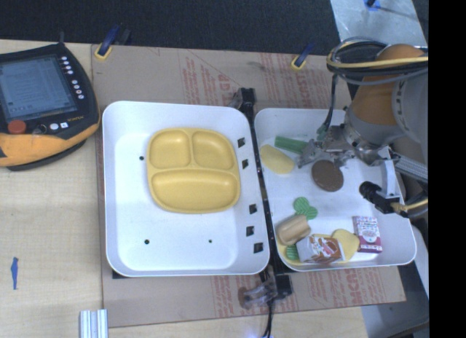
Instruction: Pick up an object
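Note:
The right bin (291,119) holds a pale yellow piece (276,159), a green flat piece (291,143), a brown round disc (328,176), a small green piece (303,207), a tan roll (293,228), a red and white packet (320,250), a yellow piece (346,241) and a small red carton (367,233). My gripper (327,154) hangs over the upper middle of this bin, just above the brown disc and right of the green flat piece. Nothing shows between its fingers.
The left bin (124,205) bears a yellow divided plate (194,169). A teach pendant (40,100) lies on the bench at the far left. Black clips (251,205) run along the seam between the bins. The arm's grey body (393,103) covers the right bin's upper right corner.

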Available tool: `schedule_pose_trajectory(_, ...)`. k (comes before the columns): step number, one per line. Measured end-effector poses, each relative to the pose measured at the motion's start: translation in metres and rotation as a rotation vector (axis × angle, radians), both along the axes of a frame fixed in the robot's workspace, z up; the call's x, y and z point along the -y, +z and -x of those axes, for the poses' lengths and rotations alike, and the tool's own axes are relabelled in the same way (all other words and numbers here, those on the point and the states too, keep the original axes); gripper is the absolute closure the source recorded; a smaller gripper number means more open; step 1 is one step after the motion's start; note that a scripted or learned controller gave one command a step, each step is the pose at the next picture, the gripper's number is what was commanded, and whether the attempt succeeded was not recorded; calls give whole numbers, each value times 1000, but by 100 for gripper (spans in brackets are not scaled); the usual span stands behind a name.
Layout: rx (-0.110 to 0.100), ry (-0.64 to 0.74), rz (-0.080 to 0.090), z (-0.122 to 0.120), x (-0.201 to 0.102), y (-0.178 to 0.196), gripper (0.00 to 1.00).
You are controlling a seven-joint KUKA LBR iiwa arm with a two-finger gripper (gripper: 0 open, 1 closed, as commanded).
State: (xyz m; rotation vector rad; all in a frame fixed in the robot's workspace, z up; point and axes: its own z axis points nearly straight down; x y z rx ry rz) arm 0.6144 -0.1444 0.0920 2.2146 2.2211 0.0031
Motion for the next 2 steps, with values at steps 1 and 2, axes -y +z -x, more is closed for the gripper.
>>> schedule_pose_trajectory(1,-2,0,1,48,28,3,0)
schedule_pose_trajectory(2,-1,3,2,71,-39,3,0)
